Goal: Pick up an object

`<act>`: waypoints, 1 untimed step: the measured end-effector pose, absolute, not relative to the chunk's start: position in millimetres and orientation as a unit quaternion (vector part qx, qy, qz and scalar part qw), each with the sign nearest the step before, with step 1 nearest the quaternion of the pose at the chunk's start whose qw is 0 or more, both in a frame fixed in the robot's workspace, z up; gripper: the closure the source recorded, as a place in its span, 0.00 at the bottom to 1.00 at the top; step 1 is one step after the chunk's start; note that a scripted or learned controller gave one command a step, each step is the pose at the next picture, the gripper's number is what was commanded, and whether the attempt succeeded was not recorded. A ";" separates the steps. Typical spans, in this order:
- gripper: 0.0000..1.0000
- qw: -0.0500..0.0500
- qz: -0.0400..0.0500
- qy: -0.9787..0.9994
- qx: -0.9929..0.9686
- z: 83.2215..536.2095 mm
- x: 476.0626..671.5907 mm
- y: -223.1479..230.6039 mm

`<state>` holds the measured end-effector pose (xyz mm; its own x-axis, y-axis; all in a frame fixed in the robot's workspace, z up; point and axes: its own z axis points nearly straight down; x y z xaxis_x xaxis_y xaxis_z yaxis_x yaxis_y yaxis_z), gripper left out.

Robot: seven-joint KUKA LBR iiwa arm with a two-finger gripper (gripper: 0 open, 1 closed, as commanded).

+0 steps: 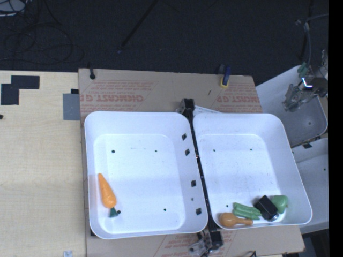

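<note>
An orange toy carrot (106, 191) with a small green top lies near the front left wall of the left bin (134, 123). In the front right corner of the right bin (241, 123) several things cluster: a green pod (246, 211), a black block (266, 208), a rounded green piece (280, 201) and an orange-tan gourd shape (233, 220). My gripper (293, 99) appears as a grey metal shape at the far right, outside and behind the right bin, well away from every object. Nothing hangs from it.
A black divider strip (194, 165) with clips runs between the two bins. Brown cardboard (161, 92) lies under them. A grey sloped surface (311, 127) sits beside the right bin. The wooden bench (37, 165) extends to the left.
</note>
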<state>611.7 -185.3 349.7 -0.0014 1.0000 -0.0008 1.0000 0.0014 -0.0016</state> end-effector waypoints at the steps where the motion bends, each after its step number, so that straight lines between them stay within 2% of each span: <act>1: 1.00 0.002 0.002 -0.707 -0.707 278.7 644.5 -213.9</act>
<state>644.5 -213.9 278.7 0.0004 1.0000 -0.0007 1.0000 -0.0004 -0.0052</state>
